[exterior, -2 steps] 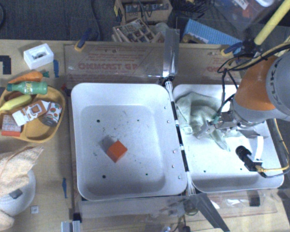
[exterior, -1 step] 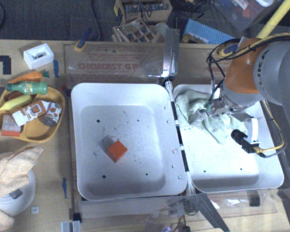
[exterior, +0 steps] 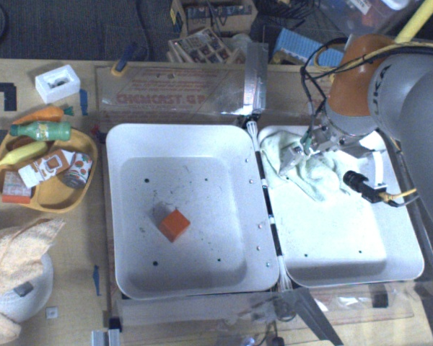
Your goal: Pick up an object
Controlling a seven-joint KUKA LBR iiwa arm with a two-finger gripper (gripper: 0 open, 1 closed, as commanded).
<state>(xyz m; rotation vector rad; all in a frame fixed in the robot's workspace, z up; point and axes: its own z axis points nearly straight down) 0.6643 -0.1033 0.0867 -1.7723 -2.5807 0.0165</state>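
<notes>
camera view: gripper (exterior: 312, 147) over pale cloth (exterior: 314, 173), right bin (exterior: 361, 254); grip unclear.

Faint red lettering on the clear plastic sheet (exterior: 175, 94) is unreadable.

Both bins look like smooth white plastic with a soft sheen, the left bin (exterior: 130, 157) flecked with dark specks and scuffs. The orange block (exterior: 175, 225) in it has a flat, matt face, and the pale green cloth (exterior: 310, 170) in the right bin (exterior: 361, 254) lies soft and crumpled. The bench (exterior: 65, 229) shows bare light wood, and the arm (exterior: 411, 92) is glossy grey with a shiny orange band (exterior: 357, 74).
</notes>
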